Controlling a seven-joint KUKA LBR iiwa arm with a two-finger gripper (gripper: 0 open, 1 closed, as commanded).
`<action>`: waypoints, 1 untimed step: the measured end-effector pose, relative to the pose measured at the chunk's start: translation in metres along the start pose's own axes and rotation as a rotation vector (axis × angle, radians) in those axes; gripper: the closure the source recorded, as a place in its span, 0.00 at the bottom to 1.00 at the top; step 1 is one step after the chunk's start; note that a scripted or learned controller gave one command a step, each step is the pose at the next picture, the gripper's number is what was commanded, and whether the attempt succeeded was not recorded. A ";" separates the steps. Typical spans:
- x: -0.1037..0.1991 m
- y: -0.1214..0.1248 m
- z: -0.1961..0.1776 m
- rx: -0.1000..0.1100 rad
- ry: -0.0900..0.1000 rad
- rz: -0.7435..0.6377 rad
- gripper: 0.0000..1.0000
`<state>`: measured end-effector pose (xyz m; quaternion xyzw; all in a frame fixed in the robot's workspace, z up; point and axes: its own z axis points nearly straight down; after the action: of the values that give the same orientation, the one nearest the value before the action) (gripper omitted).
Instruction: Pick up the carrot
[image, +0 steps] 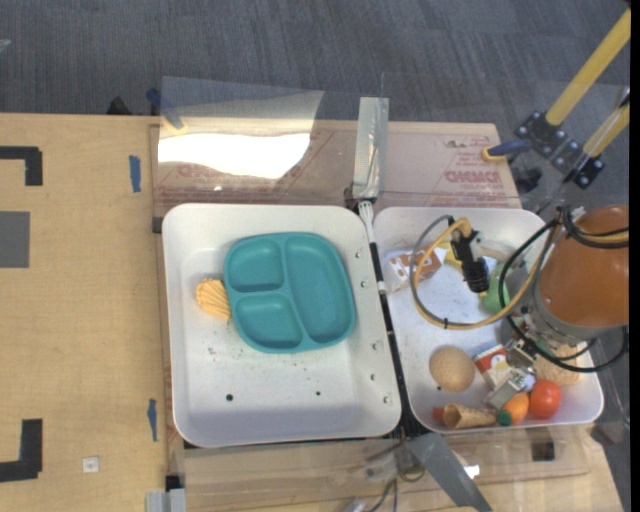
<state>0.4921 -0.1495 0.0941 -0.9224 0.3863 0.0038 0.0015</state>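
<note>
low in the right bin (590, 405), the carrot (514, 407) lies just beside the tomato (545, 398), operator. your gripper (512, 378) hangs right above the carrot, touching or nearly so; you cannot tell how its fingers stand. left of the carrot sits an egg (452, 368).

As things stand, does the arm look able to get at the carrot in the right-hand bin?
Probably yes. The end effector hangs right above the carrot, which lies near the bin's front edge. The tomato and ice cream cone crowd it on either side, so a clean grip looks uncertain.
</note>
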 end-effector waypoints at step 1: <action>0.013 0.025 0.000 0.003 0.005 0.345 0.00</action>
<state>0.4838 -0.1766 0.0941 -0.8425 0.5388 0.0011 0.0011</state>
